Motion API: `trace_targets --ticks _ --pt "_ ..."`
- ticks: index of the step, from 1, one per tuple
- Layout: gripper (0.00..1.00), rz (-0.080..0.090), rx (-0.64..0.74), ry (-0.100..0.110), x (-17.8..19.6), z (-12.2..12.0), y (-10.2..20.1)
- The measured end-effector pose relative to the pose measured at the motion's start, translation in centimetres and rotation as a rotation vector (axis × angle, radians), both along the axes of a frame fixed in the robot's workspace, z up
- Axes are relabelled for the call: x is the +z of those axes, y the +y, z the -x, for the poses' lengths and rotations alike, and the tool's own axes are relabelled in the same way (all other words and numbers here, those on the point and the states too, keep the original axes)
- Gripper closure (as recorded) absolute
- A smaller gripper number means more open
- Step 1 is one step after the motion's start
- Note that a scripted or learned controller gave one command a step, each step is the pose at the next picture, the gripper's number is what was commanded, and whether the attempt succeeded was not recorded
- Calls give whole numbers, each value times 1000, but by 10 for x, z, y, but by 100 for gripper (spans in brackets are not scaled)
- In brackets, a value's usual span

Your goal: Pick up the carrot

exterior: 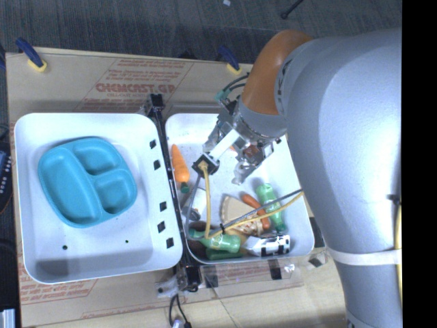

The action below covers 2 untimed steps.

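Orange tapered carrot (pixel 179 165) lies against the right bin's wall (pixel 168 183); open, empty two-finger gripper (pixel 220 171) may be blocked there.

Place: a robot test bench in a laboratory is suggested.
Bench top: a brown cardboard sheet with red printed text (pixel 130 80) is laid flat, fixed by blue and yellow spring clamps (pixel 31 55).
Containers: two shallow white plastic bins (pixel 41 265) are joined by black clips (pixel 156 103).
Machine: a large grey industrial arm with an orange band (pixel 341 128) is seen.
Floor: dark grey carpet (pixel 136 12) is visible behind.
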<state>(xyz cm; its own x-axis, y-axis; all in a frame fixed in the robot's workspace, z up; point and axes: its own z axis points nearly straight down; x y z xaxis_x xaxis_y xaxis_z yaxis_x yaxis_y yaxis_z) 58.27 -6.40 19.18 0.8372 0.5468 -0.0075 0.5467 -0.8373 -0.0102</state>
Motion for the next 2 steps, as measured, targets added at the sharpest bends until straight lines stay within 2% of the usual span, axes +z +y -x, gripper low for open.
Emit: trace_targets --ticks 1,2 --pt "0 0 -47 4 -1 10 44" --pt "0 3 -330 8 -1 26 34"
